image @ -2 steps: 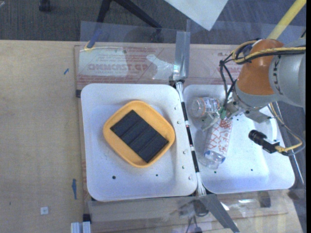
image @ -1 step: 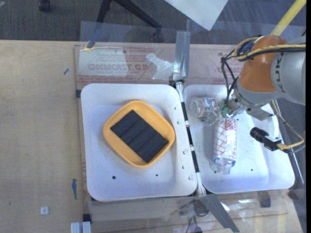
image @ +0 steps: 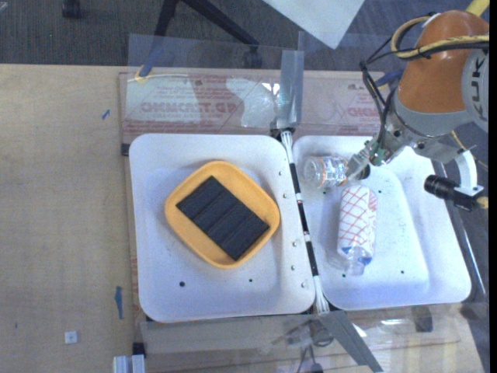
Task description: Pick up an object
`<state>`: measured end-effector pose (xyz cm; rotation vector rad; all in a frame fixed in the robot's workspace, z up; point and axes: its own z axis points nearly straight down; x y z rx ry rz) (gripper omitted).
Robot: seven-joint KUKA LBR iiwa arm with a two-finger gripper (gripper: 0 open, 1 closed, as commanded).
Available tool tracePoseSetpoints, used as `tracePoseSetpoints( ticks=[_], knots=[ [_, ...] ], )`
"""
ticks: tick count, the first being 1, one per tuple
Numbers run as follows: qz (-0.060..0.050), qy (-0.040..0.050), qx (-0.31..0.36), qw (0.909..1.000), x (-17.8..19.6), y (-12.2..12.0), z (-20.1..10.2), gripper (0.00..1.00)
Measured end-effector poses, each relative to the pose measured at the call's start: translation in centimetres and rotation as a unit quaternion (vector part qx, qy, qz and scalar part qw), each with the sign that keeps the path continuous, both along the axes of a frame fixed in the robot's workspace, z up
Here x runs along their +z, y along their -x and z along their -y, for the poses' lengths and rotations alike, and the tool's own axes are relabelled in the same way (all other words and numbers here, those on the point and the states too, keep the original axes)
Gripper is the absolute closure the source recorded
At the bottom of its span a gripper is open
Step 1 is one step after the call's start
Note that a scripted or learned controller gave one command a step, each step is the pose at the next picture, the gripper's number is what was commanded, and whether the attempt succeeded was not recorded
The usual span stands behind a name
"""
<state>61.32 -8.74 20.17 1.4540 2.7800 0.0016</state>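
Gripper [image: 363, 164] low over right bin [image: 435, 274], tips beside small clear jar [image: 322, 170], finger state cannot be told, red-checked bottle [image: 356, 220] lying just below, yellow tray [image: 222, 212] in left bin [image: 155, 286].

Wooden bench [image: 54, 208] being shown across frame's left and centre. Left bin [image: 147, 286] and right bin [image: 443, 278] being borne side by side, rims touching at centre. Clear plastic panel [image: 202, 103] being seen behind bins. Chair base [image: 178, 6] and white sheet [image: 311, 2] being shown along top edge.
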Motion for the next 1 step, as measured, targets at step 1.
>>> tracePoseSetpoints(
  ticks=[1],
  knots=[
    [0.0,0.0001,0.0,1.0,0.03,-0.01,0.01,0.0]
  ],
)
